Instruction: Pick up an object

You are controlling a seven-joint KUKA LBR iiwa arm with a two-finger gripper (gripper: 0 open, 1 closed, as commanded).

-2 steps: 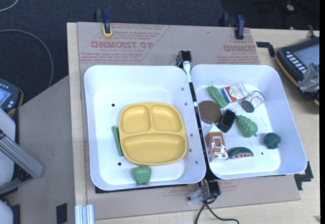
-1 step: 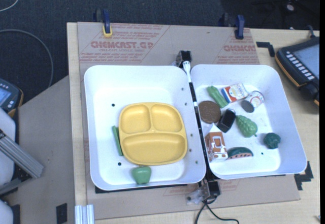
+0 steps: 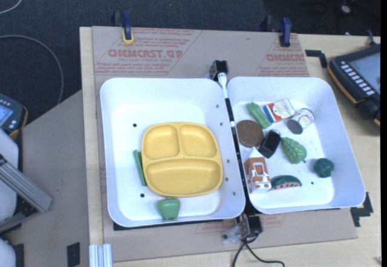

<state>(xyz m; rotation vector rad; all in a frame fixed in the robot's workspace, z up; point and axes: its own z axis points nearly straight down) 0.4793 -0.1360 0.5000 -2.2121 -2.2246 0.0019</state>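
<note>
The right bin (image 3: 341, 169) holds several small items. A brown round disc (image 3: 249, 133) lies near its left wall, with a green pod (image 3: 260, 114) and a red-and-white carton (image 3: 279, 109) behind it. A small white can (image 3: 304, 118) rests at the back right. In the middle are a black block (image 3: 269, 143) and a bumpy light-green piece (image 3: 294, 149). A dark green lump (image 3: 324, 167) sits at the right. An orange-and-white box (image 3: 258, 174) and a watermelon slice (image 3: 285, 182) lie at the front.
The left bin (image 3: 115, 138) holds a yellow divided plate (image 3: 181, 158), a green strip (image 3: 139, 167) along its left side and a green pepper-like toy (image 3: 169, 207) at the front. A dark control pendant (image 3: 360, 75) lies off the bench's right. Clamps (image 3: 126, 28) pin the board at the back.
</note>
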